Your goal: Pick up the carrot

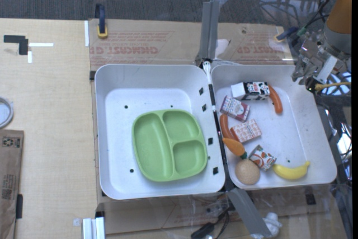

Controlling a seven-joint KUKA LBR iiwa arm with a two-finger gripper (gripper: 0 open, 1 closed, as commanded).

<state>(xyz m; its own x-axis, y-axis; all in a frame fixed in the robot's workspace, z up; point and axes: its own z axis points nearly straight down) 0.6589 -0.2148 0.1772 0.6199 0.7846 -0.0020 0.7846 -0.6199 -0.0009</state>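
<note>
Nearest the viewer, along the front rim of the right bin (321, 120), lie three items: a pale round egg-like ball (247, 172), a small carton with an orange and white print (262, 158) just beside it, and a yellow banana (291, 170) toward the front right corner. The carrot (234, 146), orange with a green tip, lies at the bin's left side, just behind the ball and near the divider between the bins. A pink patterned packet (246, 131) rests just right of the carrot, and a reddish sausage (225, 125) lies along the left wall, its near end meeting the carrot. Farther back sit a second pink packet (235, 108), a black and white milk carton (256, 90), and an orange sausage (276, 101) to its right.

The left bin (112, 120) holds a green divided plate (169, 144) with three compartments, placed toward the bin's front.

At the far right, beyond the right bin's back corner, the gripper (311, 73) hangs below the arm's orange band (340, 17), over the bin's rim and well apart from the carrot. Cables and hardware clutter the gripper, and whether it is wide or narrow cannot be told; nothing is seen held in it.

Behind both bins lies a brown cardboard sheet (145, 42) with red lettering and a blue and yellow clamp (100, 22) at its back left edge.
</note>
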